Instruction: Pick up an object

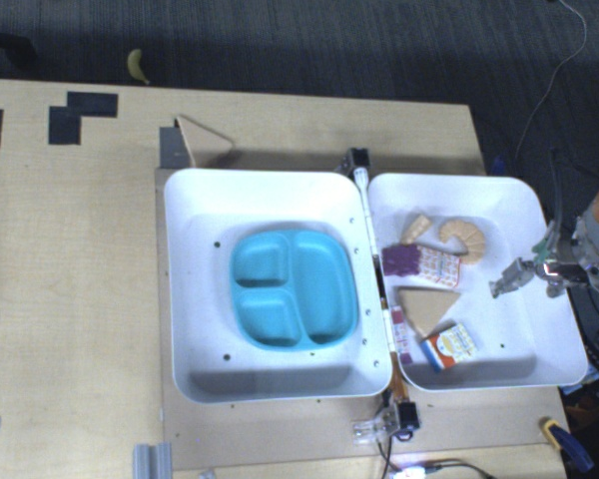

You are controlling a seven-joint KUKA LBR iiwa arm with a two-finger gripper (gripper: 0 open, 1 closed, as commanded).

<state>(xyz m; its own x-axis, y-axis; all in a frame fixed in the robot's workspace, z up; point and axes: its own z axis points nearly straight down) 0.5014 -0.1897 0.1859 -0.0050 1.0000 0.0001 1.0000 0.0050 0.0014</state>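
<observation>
I count two white bins side by side on my bench: the left bin (185, 267) and the right bin (519, 208). The left one holds a single thing, a blue divided tray (292, 287) with three compartments, lying flat in the middle. The right one holds the loose objects, and I make out six: two tan pastry-like pieces near the far wall, a smaller one (416, 229) and a curved one (463, 234) just beside it; a purple object (400, 259) against the inner wall; a small patterned packet (440, 267) touching the purple one on its right; a tan wedge (424, 312) below them; and a small carton with orange and blue print (449, 345) near the front wall, close to the wedge. A thin strip with pink marks lies along the inner edge, too blurred for me to name. The gripper (506, 282) comes in from the right, over the right side of that bin, well apart from the cluster of objects, with bare white floor beneath it. Nothing sits between its fingers; whether they stand apart or together I cannot tell at this resolution. All candidates for picking lie in the right bin's left half.
</observation>
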